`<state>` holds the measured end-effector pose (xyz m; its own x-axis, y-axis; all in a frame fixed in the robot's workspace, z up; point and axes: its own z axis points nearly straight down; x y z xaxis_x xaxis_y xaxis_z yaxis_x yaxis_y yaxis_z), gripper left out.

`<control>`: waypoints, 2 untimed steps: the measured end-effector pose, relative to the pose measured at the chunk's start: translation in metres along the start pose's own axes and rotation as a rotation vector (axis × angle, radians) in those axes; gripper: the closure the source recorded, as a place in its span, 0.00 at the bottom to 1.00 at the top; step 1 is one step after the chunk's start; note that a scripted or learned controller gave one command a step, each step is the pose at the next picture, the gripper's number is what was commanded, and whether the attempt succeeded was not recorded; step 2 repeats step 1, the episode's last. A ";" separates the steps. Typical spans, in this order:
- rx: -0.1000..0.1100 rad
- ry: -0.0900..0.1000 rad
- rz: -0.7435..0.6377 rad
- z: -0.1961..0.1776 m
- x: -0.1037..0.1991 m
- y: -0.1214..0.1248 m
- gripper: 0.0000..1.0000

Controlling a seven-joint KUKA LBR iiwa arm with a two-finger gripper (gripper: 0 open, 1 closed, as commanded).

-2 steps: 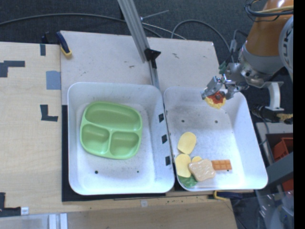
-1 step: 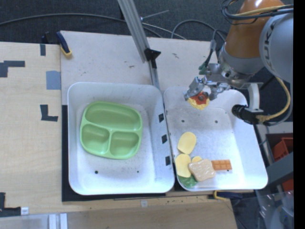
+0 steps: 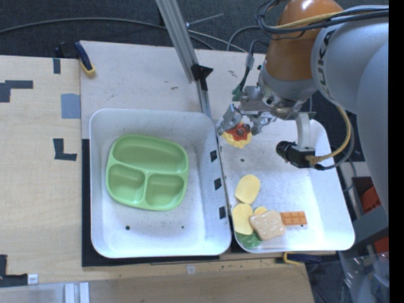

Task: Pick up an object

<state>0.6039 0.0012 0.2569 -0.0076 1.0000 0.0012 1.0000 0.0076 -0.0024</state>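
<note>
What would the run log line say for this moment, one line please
arm: over right bin | gripper: at red-and-yellow toy food, grasp unclear | left bin: green divided plate | status: pick unconfirmed

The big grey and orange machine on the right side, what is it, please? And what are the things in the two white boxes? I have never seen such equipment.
It is a robot arm, driven by a program and seen from one camera fixed above the bench, looking down at a slant. At its end sits a two-finger pincer. A small red and yellow toy food piece is at its tip, above the right bin's far end; whether it is truly gripped is not clear.

Two shallow white bins stand side by side. The left bin holds a green divided plate. The right bin holds toy food at its near end: two yellow pieces, a slice of bread and an orange wafer.
</note>
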 end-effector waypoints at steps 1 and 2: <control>-0.001 0.000 -0.001 0.007 0.063 0.011 1.00; -0.001 0.000 -0.001 0.007 0.063 0.011 1.00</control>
